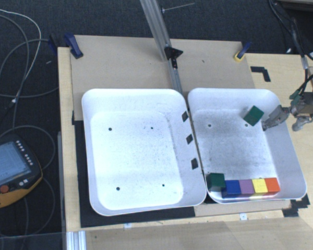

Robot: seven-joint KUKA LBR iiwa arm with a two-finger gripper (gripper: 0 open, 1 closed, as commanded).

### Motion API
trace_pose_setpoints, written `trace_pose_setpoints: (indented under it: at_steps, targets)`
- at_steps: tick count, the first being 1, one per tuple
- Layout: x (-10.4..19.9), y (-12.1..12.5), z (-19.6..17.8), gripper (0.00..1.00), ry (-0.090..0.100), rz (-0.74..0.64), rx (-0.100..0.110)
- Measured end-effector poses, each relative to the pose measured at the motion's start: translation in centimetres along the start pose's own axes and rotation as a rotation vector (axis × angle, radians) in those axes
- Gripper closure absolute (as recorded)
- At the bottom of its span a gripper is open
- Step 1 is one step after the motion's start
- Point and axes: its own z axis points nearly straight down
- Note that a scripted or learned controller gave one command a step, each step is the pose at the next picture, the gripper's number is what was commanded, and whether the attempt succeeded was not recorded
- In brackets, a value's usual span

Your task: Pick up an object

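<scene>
While gripper (274, 117) sits at right bin (235, 145) far edge, finger state cannot tell. Green block (254, 115): just left of gripper, apparently unheld. Five blocks (243, 185) along near wall. Step: approach. Next: close on block, lift.

The arm is cut off by the right picture edge; just its tool (281, 116) and a bit of wrist reach in at the right bin's (281, 155) far right rim. The tool's tip is small and blurred, and its fingers cannot be made out. At that bin's near rim, the blue block (231, 187) partly hides behind the green block (216, 180). The bench's (125, 56) near edge is cropped at the bottom.
</scene>
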Motion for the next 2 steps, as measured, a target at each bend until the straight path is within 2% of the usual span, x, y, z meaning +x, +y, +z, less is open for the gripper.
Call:
trace_pose_setpoints:
  at_steps: [1, 2]
  targets:
    - [-4.3, 4.1, 8.2, 0.00, 0.000, 0.003, 0.007]
    - [-4.5, 5.0, 19.9, 0.00, 0.003, 0.001, 0.010]
